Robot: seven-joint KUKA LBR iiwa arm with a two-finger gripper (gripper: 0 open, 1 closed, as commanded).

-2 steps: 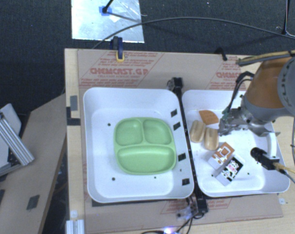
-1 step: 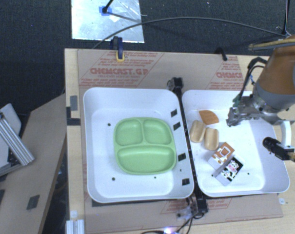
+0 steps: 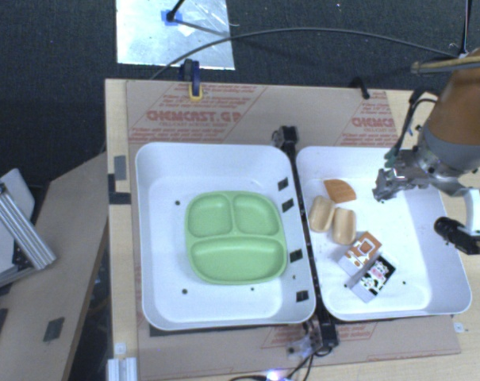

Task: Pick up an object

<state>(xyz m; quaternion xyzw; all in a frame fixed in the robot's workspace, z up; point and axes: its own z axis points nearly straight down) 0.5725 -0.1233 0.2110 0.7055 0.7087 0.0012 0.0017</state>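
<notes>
Even, bright overhead light; soft faint shadows. Glare on the foil sheet (image 3: 174,21) at top. White bins (image 3: 224,165) nearly overexposed. Slightly soft, grainy throughout.

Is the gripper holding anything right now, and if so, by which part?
Nothing is visibly held. The gripper hovers over the right bin, apart from the bread pieces and the small boxes lying in it.
</notes>
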